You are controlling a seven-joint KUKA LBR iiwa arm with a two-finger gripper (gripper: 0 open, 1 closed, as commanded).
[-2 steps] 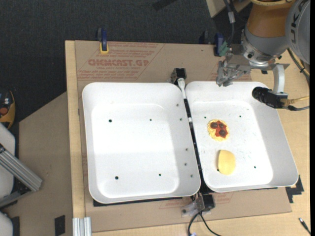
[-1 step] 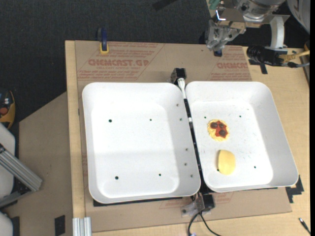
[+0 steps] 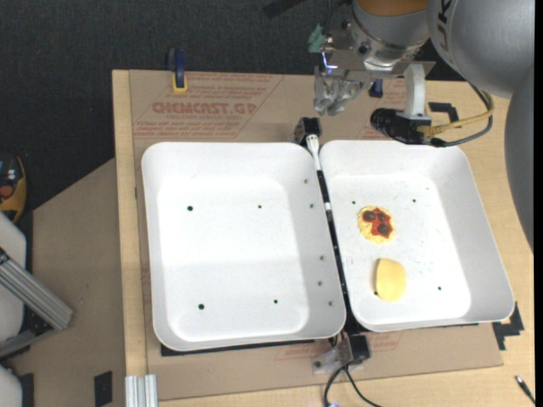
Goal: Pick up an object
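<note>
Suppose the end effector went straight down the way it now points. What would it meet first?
Probably the brown board behind the right bin, since the end effector appears above it, beyond the bin's far rim. Height is hard to judge from this slanted view.

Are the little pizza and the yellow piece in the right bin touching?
Apart. The camera view shows bare white bin floor between the little pizza and the yellow piece.

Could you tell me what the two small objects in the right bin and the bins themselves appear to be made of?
The yellow object looks like smooth matte plastic or foam, evenly coloured, perhaps toy food. The round piece with red and dark spots seems similar, like a toy pizza. The right bin and left bin look like thin moulded white plastic with rounded rims.
</note>
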